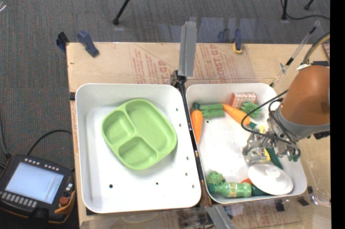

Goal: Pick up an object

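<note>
My gripper (260,149) hangs low over the right part of the right bin (226,85), just above a white upturned bowl (269,179). A small yellow and dark green item (274,157) lies right under the gripper; whether it is gripped is hidden by the wrist. Elsewhere in this bin are an orange carrot (197,124) along the left wall, a second carrot (236,113), a green vegetable (210,110), a red and white box (243,99), a broccoli piece (215,177) and a green bottle (233,189).
The left bin (97,190) holds a light green divided plate (139,133). A grey upright post (187,53) stands behind the gap between the bins. A teach pendant (35,185) lies at the lower left, off the bench. Cables trail beside the arm.
</note>
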{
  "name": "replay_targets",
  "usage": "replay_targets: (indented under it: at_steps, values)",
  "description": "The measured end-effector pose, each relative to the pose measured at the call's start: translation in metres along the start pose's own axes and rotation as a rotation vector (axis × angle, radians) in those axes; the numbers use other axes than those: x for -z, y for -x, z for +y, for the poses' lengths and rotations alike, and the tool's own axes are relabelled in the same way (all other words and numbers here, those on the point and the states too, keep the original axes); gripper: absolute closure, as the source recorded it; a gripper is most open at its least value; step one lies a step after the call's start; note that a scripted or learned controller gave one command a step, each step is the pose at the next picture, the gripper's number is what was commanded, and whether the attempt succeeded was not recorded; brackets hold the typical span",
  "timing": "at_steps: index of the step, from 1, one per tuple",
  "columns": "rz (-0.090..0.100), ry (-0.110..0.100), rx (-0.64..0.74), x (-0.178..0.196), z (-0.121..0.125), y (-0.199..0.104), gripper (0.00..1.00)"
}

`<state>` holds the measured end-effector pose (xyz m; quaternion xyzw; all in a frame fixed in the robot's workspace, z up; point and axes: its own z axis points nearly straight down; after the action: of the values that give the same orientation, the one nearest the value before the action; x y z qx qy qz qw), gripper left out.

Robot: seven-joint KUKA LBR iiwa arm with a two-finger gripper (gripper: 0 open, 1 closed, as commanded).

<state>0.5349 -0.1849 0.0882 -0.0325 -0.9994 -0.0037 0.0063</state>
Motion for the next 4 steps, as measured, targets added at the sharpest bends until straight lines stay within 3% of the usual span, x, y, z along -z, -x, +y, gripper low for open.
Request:
replay_targets:
  at_steps: [1, 2, 3, 4]
  values:
    - [-0.001, 0.001, 0.001, 0.000, 0.001, 0.000, 0.00]
    - [0.005, 0.004, 0.007, 0.005, 0.003, 0.000, 1.00]
    - [0.003, 0.004, 0.007, 0.006, 0.003, 0.001, 0.00]
    - [0.010, 0.007, 0.013, 0.011, 0.005, 0.000, 1.00]
